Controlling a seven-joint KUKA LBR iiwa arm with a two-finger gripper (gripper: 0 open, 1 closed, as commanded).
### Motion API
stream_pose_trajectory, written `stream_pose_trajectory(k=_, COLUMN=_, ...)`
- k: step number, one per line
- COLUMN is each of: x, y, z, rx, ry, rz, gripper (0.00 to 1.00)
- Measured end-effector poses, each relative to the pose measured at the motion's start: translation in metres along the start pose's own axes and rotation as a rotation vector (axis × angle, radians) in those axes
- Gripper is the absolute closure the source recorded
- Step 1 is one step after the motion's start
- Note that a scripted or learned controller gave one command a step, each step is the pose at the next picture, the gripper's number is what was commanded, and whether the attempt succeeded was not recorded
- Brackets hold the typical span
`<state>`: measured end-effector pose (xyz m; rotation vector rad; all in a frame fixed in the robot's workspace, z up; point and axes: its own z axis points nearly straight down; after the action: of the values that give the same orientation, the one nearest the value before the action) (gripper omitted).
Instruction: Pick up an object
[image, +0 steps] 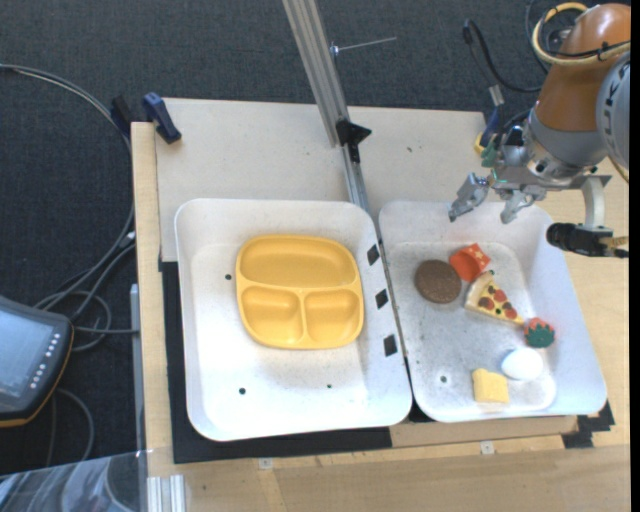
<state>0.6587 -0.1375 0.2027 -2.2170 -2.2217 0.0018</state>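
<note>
My gripper (490, 204) hangs open above the far edge of the right bin (570, 330), its two fingers spread with nothing between them. Below it in that bin lie a brown round patty (438, 282), a small red piece (468, 262), a pizza slice (493, 299), a strawberry (540, 333), a white egg (521, 364) and a yellow cheese block (490, 386). The red piece is the nearest to the gripper, a little toward the camera from it.
The left bin (215, 380) holds a yellow divided plate (299, 291). A metal post (320, 70) rises behind the gap between the bins. Cables and a teach pendant (25, 360) lie off the bench at the left.
</note>
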Motion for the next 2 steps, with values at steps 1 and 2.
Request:
stream_pose_trajectory(k=1, x=0.0, y=0.0, z=0.0, rx=0.0, ry=-0.001, rz=0.0, gripper=0.0)
stream_pose_trajectory(k=2, x=-0.01, y=0.002, z=0.053, rx=0.004, ry=-0.001, rz=0.003, gripper=0.0)
